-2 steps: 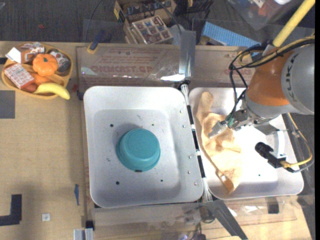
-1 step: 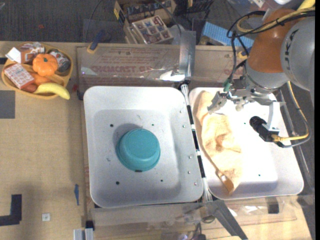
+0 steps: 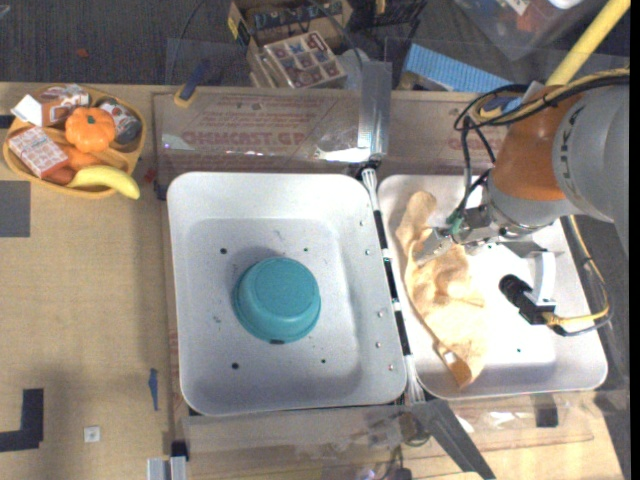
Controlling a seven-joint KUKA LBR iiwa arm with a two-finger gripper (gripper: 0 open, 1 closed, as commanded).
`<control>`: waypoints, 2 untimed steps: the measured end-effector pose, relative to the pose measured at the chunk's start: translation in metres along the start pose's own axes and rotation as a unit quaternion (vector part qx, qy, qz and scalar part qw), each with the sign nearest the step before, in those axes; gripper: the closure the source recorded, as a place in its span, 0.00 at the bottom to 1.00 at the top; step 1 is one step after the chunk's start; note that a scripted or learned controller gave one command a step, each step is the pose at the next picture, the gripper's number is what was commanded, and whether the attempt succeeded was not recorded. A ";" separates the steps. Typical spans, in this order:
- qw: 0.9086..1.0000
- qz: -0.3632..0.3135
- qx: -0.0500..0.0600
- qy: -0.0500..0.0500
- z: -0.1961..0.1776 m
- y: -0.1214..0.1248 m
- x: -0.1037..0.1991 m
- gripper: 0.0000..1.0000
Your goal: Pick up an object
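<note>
A tan cloth [image 3: 442, 286] is being shown crumpled along the nine o'clock side of the right bin [image 3: 580, 373]. The gripper [image 3: 447, 236] is being held against its upper folds; its opening cannot be told. A teal bowl [image 3: 278, 298] is being kept upside down in the left bin [image 3: 200, 208].
</note>
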State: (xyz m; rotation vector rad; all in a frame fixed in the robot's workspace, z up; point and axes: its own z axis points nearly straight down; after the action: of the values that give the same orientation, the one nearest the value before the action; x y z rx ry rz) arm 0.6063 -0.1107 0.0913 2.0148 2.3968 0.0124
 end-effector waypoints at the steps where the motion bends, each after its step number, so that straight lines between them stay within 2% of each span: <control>1: 1.000 0.000 -0.002 0.000 -0.011 0.001 -0.001 1.00; 2: 1.000 0.000 -0.002 0.000 -0.011 0.001 -0.001 0.00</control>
State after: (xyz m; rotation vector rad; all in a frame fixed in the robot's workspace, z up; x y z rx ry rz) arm 0.6077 -0.1111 0.1027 2.0137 2.3932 0.0173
